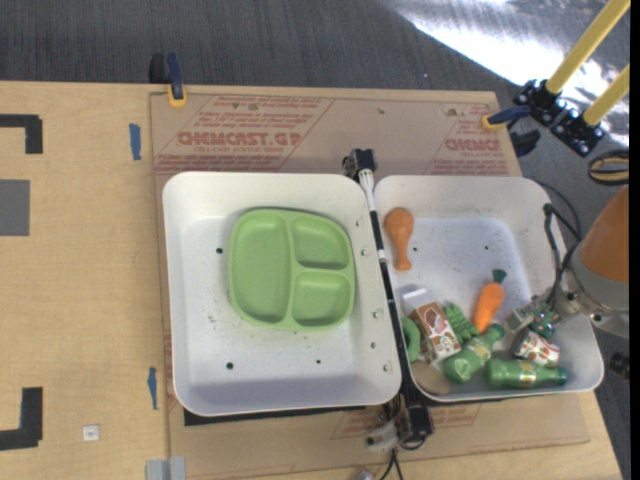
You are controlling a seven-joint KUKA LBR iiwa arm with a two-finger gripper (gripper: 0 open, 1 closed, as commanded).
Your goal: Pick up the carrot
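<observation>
- Task status: not begun as far as visible; carrot lying loose on the floor of the right-hand bin, lower right of the frame, nothing gripping it.
- Carrot pose: orange body slanted, green top pointing up and to the right, tip pointing down-left toward a clutter of small items.
- Immediate neighbours: green toy pieces touching or just beside the lower end; a printed carton to the lower left; a green bottle below, along the bin's lower wall; a small can to the lower right.
- Further up in the same bin: an orange drumstick-shaped toy, well apart from the carrot, near the divider between the bins.
- Left-hand bin: a green sectioned plate, not concerned by the task.
- Hand: at the right wall of the right-hand bin, lower right of the frame, beneath the orange-banded wrist; too small and cluttered to resolve, so cannot tell whether spread or pressed together; nothing visibly pinched.
- Relation of carrot to hand: carrot to the left of the hand, near but apart, at about the same height in the frame.
- Remaining, as a judgement: shift leftward over the carrot, descent, closure across the slanted body, lift clear of the neighbouring green pieces.
</observation>
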